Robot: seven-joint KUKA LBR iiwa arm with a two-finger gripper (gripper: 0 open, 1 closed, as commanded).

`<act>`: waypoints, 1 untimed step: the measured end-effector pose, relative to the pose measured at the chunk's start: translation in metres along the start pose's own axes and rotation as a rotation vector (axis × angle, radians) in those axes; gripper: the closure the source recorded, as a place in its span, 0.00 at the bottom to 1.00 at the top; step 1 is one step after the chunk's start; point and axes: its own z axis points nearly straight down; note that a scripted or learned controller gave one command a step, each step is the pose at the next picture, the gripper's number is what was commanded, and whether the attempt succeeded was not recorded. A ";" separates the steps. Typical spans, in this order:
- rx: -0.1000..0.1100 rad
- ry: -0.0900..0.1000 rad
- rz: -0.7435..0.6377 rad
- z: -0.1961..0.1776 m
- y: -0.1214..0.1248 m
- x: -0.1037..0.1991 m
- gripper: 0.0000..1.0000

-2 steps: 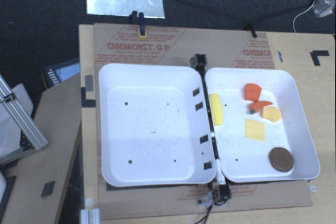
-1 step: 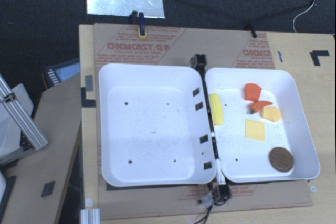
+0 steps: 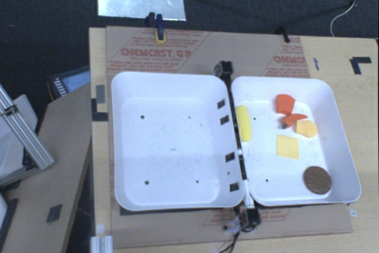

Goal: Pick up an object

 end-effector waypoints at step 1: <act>0.001 0.001 -0.005 0.000 0.000 0.001 1.00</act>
